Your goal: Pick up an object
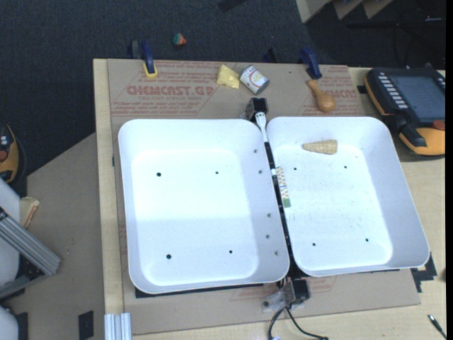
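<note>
Counter (212,83): brown board, printed red lettering, clamped at the far edge by two blue clamps (148,57).
Left bin (134,190): white, shallow, touching the right bin along the middle seam.
Right bin (396,190): white, holding one tan cone-shaped piece (320,146) near its far wall, apart from the walls.
Pendant (414,101): black and orange, off the counter's far right corner.
Wooden pear-shaped piece (321,96): on the counter behind the right bin.
Yellow wedge (228,77) and small white box (254,79): just beside each other, behind the bins.
Hand: state cannot be told.
</note>
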`<state>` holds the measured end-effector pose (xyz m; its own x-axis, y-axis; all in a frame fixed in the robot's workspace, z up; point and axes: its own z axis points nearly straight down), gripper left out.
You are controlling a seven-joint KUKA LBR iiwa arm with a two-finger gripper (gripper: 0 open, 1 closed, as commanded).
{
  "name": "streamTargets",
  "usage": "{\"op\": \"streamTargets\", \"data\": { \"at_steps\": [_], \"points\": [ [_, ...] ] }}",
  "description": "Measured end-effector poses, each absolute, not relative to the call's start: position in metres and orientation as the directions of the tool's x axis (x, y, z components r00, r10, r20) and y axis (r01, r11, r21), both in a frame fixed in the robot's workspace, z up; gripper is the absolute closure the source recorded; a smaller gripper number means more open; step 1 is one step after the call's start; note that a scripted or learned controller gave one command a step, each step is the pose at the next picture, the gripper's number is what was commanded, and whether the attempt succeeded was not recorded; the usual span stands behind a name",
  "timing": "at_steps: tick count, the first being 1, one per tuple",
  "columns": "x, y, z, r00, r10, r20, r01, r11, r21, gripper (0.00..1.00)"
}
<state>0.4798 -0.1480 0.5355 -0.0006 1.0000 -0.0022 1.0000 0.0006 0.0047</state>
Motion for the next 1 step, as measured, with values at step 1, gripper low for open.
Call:
{"op": "streamTargets", "data": {
  "at_steps": [1],
  "points": [
    [0.4805,-0.1481,0.5467,-0.001,1.000,-0.005,1.000,0.001,0.010,1.00]
  ]
}}
